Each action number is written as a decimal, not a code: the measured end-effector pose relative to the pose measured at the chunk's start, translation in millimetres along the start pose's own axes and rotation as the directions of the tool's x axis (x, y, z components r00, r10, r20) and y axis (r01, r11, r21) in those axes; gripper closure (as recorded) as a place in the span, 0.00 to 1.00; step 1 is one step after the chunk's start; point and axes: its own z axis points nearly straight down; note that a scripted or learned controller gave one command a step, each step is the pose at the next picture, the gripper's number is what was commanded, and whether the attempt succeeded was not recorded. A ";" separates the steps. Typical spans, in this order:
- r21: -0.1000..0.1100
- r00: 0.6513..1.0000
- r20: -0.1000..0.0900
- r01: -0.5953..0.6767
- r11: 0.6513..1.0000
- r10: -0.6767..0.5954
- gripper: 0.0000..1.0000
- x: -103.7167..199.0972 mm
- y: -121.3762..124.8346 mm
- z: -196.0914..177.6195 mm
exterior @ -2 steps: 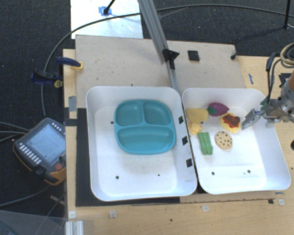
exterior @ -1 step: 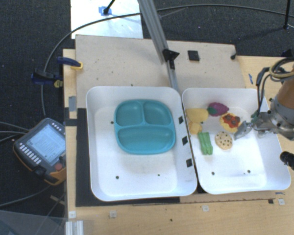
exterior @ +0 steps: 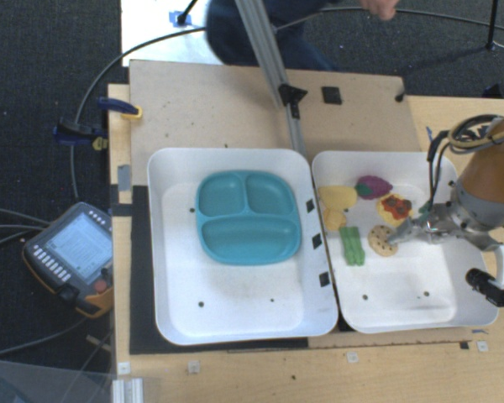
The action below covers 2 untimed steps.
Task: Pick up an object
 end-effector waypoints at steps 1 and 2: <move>-0.009 1.000 0.002 0.004 1.000 -0.004 0.00 -0.5 6.4 -0.5; -0.017 1.000 0.004 0.005 1.000 -0.005 1.00 -0.1 9.1 -12.9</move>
